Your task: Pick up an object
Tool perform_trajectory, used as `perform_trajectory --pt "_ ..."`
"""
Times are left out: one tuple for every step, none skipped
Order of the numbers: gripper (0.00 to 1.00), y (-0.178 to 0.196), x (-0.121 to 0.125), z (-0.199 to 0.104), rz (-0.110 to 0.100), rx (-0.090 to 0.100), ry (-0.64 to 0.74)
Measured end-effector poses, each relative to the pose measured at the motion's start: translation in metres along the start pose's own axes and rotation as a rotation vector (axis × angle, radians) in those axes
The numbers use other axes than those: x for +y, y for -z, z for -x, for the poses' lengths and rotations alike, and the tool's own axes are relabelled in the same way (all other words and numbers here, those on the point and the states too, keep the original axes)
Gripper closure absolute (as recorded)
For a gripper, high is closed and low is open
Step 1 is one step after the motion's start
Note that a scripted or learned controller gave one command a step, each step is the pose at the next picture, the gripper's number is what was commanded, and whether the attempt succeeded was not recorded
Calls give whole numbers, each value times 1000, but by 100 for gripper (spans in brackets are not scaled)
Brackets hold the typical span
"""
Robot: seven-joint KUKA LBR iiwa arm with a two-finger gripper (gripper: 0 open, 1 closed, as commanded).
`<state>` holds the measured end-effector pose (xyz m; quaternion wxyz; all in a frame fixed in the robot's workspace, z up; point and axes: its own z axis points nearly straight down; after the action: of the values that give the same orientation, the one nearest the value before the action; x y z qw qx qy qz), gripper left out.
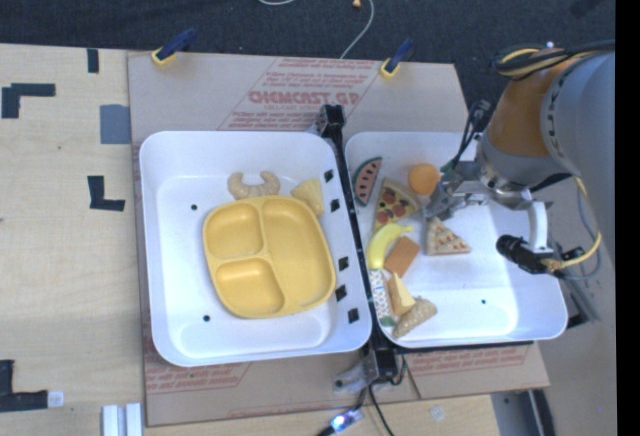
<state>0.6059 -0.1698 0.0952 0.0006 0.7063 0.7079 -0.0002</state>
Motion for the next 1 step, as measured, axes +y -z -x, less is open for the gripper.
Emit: perform_trajectory --pt "100 61 5 5 3 0 -1"
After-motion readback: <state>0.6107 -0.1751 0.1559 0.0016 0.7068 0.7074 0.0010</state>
